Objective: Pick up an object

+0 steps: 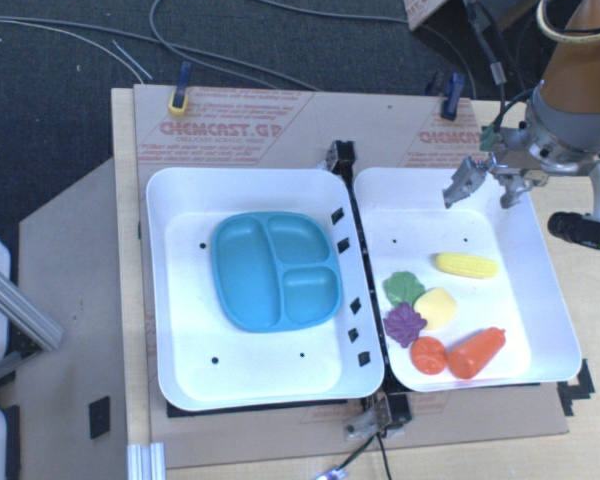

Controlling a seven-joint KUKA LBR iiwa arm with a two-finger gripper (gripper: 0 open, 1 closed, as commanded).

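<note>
The right bin (pixel 540 298) holds several toy foods: a yellow corn cob (pixel 467 265), a green broccoli (pixel 403 287), a pale yellow piece (pixel 437 307), a purple grape bunch (pixel 404 323), a red tomato (pixel 428 355) and an orange-red carrot (pixel 477 351). My gripper (pixel 485 185) hangs over the bin's far edge, above and behind the corn. Its two fingers (pixel 462 184) are spread apart with nothing between them.
The left bin (pixel 175 298) carries a blue divided tray (pixel 276 269). A black divider with clips (pixel 352 258) separates the bins. Blue and yellow clamps (pixel 180 95) hold the brown board at the back. Cables run across the dark floor behind.
</note>
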